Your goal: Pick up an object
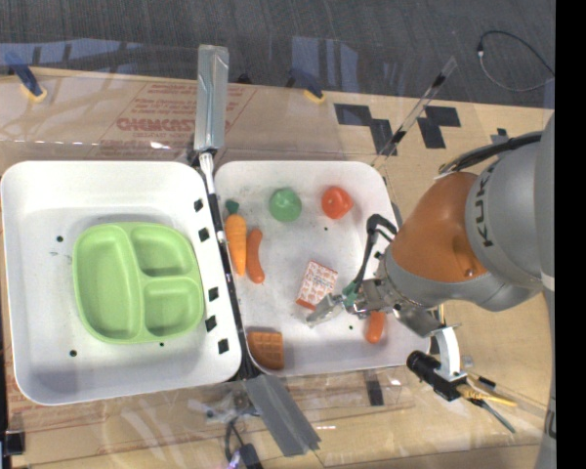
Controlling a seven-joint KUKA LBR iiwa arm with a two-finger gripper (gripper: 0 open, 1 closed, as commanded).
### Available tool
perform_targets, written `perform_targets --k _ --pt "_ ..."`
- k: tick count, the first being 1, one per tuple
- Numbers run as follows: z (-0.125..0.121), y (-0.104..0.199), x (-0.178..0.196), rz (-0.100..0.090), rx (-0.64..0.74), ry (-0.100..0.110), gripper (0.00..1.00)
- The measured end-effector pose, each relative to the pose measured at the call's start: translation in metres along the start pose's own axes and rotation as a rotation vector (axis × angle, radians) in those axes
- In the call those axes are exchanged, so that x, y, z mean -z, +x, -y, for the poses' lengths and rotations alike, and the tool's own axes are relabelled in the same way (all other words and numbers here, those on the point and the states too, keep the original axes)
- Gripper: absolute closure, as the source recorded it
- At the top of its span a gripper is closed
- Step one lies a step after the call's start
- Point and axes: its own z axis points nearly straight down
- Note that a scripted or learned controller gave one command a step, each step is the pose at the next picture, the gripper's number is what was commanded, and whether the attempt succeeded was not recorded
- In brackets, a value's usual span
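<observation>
My gripper [322, 311] is low in the right bin [303, 176], reaching in from the right. Its tip sits just below the bottom edge of a small red and white packet [317, 281]; nothing can be seen held. A small orange piece [374, 328] lies just right of the gripper, by the bin's front wall. Against the bin's left side lie an orange carrot [235, 243] and a red-orange sausage [256, 255]. Toward the far wall sit a green ball [285, 204] and a red tomato [336, 201]. A brown waffle-like piece [266, 349] lies in the front left corner.
The left bin [29, 223] holds a green divided plate [137, 281]. A narrow divider [215, 252] with black clips separates the two bins. The grey and orange arm [449, 252] covers the right bin's right wall.
</observation>
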Motion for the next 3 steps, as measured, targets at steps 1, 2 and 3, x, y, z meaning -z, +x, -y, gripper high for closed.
perform_targets --k 1,2,3 --pt "-0.083 0.014 -0.009 0.003 -0.011 -0.007 0.0" --pt "-0.081 0.013 -0.004 0.001 -0.01 0.002 1.0" --pt "-0.127 0.056 0.125 0.003 -0.09 -0.004 1.0"
